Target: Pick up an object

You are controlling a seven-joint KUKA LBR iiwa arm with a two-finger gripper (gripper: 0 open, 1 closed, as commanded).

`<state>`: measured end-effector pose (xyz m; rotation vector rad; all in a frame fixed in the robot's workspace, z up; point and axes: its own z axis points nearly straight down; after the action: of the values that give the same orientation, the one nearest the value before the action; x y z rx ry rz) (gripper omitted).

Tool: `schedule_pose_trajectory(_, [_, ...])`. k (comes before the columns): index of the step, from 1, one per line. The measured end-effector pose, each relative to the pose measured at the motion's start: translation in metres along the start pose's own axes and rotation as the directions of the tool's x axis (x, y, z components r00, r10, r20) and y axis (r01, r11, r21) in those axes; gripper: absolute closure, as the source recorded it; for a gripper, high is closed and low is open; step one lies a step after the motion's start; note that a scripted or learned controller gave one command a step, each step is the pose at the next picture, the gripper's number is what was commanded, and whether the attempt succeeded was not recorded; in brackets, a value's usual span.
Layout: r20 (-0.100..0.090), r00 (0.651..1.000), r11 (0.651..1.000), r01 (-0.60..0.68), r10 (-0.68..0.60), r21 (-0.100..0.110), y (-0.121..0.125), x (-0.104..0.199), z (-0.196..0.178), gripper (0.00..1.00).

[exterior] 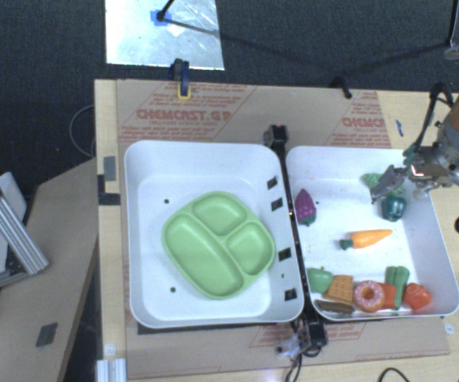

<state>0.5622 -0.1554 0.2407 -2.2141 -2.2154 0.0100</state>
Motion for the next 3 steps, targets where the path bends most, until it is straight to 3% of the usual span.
schedule_pose_trajectory(1, [0.003, 1.0, 1.0, 0.003, -0.003, -0.013, 0.002, 0.0, -0.007, 0.0])
schedule_pose_trajectory(3, [0.002, 1.0, 1.0, 0.0, 0.0, -0.01, 0.001, -0.01, 0.096, 0.0])
